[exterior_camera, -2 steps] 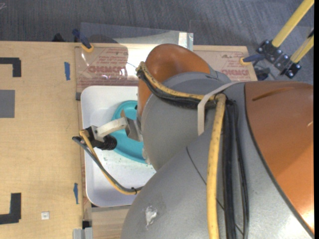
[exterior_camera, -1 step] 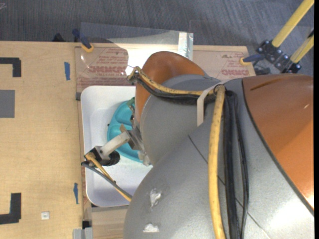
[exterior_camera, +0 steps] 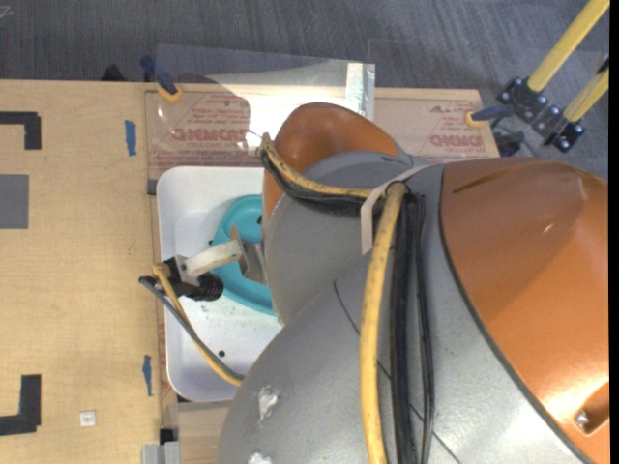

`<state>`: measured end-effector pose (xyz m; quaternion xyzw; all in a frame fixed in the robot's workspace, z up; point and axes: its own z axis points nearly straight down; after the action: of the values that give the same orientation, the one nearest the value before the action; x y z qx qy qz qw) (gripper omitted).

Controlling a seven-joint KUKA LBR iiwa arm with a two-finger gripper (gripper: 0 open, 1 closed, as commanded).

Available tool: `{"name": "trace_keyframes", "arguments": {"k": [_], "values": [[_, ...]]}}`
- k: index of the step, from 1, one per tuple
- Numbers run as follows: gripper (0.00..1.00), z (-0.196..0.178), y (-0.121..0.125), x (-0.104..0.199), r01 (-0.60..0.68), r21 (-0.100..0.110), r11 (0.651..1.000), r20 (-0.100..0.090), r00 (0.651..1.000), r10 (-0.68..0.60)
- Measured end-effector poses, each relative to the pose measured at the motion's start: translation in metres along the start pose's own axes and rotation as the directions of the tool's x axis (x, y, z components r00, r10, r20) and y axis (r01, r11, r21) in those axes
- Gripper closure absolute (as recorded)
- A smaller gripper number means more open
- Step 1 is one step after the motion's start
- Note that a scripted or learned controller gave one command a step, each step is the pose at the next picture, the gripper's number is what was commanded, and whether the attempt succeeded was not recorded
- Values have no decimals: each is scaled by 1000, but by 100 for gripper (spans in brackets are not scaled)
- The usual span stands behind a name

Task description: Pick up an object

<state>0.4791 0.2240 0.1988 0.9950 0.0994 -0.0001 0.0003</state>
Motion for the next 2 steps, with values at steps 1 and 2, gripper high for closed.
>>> {"name": "trace_keyframes", "arguments": {"k": [1,2], "values": [[100,-124,-1,2,2,3,1000,-8,1000,-2],[100,-65,-1,0,342,1,940,5,940,-342]]}}
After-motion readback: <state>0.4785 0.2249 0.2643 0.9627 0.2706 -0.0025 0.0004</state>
